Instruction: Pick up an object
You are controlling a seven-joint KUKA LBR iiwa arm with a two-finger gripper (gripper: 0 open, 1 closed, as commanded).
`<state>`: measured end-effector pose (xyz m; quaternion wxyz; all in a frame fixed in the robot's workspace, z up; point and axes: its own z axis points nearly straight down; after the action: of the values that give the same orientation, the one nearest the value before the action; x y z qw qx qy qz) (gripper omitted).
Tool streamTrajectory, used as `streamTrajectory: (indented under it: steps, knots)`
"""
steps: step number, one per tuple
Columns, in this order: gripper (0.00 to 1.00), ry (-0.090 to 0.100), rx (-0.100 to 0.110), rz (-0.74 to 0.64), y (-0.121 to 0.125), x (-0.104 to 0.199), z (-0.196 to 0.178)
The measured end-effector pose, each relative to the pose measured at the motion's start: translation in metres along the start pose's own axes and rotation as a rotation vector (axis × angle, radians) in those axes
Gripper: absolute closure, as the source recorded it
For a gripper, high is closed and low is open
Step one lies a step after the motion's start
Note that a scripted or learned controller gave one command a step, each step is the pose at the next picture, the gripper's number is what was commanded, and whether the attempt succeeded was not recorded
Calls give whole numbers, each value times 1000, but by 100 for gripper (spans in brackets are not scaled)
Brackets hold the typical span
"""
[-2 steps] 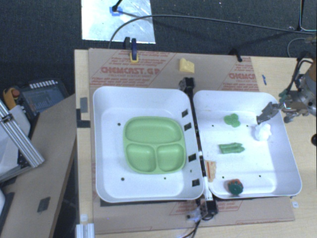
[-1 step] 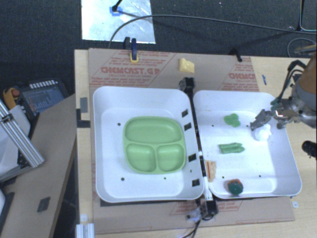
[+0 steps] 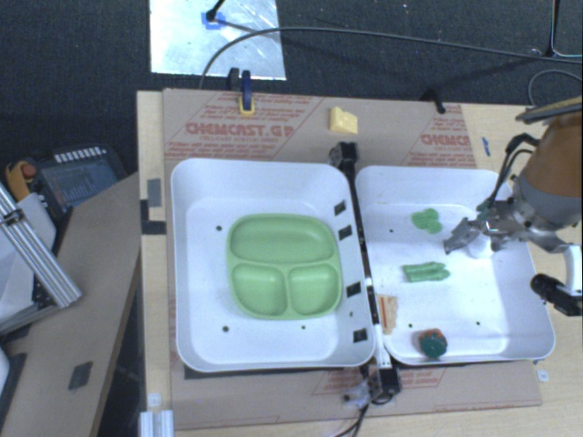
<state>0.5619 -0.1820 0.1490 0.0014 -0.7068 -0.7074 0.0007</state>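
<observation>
In the right bin [image 3: 510,335], a green leafy piece [image 3: 425,218] is seen farthest, a green bar [image 3: 424,271] mid-bin, an orange strip [image 3: 389,314] and a red-green ball [image 3: 433,342] nearest.

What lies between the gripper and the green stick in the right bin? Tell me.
Nothing but bare white bin floor. In the camera view, the gripper hovers just up and right of the green stick, apart from it.

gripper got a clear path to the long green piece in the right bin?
Probably yes. The gripper hovers over the right bin, just up and right of the long green piece. The piece lies alone on open floor; the round green object and red-green object sit apart.
</observation>
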Motion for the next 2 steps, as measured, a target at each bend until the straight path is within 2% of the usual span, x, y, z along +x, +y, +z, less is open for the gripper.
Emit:
streamTrajectory:
  steps: [1,2]
  knots:
    - [0,0,-1,0,0,0,41]
    - [100,-3,-7,0,2,0,28]
